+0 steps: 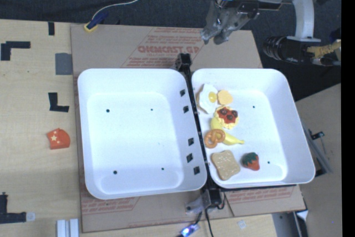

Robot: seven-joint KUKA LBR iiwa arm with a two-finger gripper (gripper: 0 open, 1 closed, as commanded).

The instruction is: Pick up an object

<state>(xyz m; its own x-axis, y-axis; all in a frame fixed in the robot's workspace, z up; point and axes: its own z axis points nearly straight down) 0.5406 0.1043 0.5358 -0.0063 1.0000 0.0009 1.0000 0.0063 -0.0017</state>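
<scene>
Orange toy piece (59, 139) lies on the bench left of the left bin (89, 83). Fried egg (207, 99), pretzel (214, 138), toast (224, 164) and strawberry (250, 161) sit in the right bin (277, 81). Gripper (214, 36) hangs above the bins' far edge, holding nothing; whether open is unclear.

Open room right of food cluster (226, 129) in right bin (277, 119).

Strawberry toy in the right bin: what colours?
Red with a green top, clearest in the camera view.

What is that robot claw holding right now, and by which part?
Nothing that I can see. The gripper hangs above the cardboard beyond the bins, and the toy foods all lie in the right bin.
</scene>
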